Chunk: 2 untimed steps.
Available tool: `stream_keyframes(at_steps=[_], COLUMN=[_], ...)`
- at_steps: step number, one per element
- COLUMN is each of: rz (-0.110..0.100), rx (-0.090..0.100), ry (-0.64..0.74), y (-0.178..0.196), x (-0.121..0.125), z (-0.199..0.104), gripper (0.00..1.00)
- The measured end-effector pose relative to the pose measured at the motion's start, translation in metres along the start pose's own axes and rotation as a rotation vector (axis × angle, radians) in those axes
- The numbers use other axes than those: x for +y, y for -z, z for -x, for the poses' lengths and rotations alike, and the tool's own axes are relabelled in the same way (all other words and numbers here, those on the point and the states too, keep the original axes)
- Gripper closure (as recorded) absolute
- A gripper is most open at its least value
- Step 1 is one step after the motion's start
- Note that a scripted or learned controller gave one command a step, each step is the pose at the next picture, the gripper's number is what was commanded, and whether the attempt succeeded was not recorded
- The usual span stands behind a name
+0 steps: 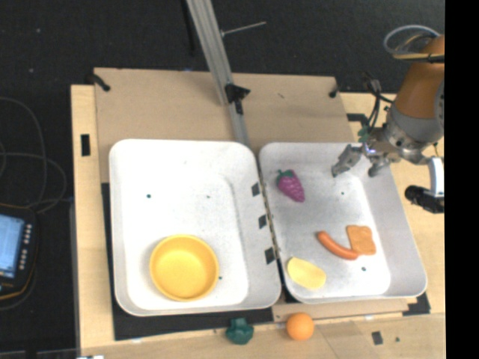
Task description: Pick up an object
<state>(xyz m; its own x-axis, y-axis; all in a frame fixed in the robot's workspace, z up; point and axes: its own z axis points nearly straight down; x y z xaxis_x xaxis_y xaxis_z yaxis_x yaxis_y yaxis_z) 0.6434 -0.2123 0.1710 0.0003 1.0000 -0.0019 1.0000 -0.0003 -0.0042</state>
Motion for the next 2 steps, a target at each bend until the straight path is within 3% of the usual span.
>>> stream_keyframes(at_steps=[1, 2], rz=[0.001, 0.009], rx=[0.001, -0.002], ry=[0.003, 0.004], y=[-0.049, -0.034], x=[0.004, 0.006], z=[-0.007, -0.006], gripper=[0.0, 1.0])
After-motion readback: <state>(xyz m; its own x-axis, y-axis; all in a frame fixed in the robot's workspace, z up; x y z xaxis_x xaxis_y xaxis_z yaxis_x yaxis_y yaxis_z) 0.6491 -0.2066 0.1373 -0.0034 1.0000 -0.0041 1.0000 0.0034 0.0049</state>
